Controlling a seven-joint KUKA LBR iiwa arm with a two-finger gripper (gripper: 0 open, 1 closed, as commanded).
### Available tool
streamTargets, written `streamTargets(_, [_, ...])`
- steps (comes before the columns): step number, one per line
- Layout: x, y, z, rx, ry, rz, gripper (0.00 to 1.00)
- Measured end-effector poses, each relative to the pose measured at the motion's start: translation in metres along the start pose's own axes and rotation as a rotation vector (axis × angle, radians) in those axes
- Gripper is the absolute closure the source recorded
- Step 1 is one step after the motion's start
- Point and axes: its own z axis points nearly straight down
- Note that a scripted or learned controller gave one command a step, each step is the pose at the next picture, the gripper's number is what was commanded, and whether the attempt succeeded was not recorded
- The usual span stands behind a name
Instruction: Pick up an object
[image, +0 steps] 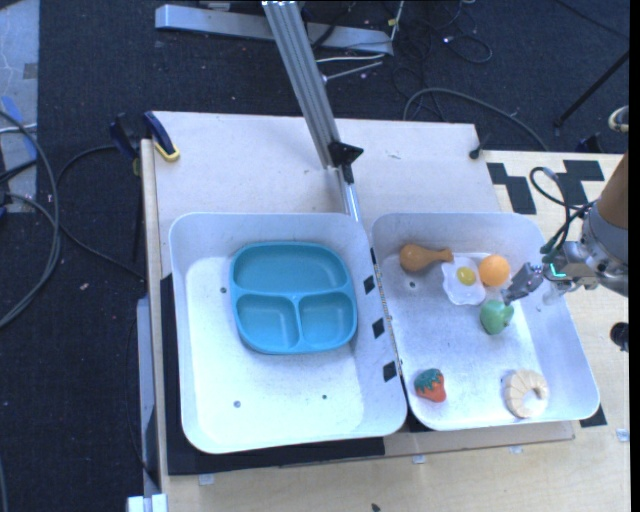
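Two bins: shallow white trays side by side on a pale bench, the left bin (200, 400) and the right bin (560, 350) touching along their inner edges
Left bin contents: a blue divided plate (295, 297) with three compartments, lying flat toward the back of the bin, nothing on it
Pole: a grey metal post (310, 85) slants down from the top of the view and ends just behind where the bins meet
Right bin, back row: a tan drumstick toy (424, 259), then a white fried egg toy (464, 283) with a yellow yolk, then an orange ball (493, 270) touching the egg's right side
Right bin, middle: a green toy vegetable (495, 317) just in front of the egg and ball
Right bin, front row: a red strawberry toy (430, 384) at the left, a pale ring-shaped pastry toy (525, 392) at the right, well apart from each other
Gripper: the gripper (522, 285) reaches in from the right, tip low and just right of the orange ball, just above the green vegetable; I cannot tell how wide its claw stands, and nothing is seen held in it
Likely target: the green vegetable or the orange ball, both nearest the tip
Doing it well: choose one item, centre over it, and descend straight so the crowded egg, ball and vegetable are not nudged; the ball may roll away if touched off-centre
Safer option: the pastry stands alone with room around it
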Motion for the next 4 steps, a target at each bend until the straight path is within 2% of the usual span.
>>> streamTargets(1, [0.0,0.001,-0.001,-0.002,-0.001,0.0,0.0])
streamTargets(2, [0.004,-0.006,0.06,0.002,0.001,0.002,0.0])
streamTargets(3, [0.004,-0.005,0.101,-0.005,-0.003,0.001,0.0])
streamTargets(4, [0.002,-0.004,0.087,-0.01,-0.005,0.002,1.0])
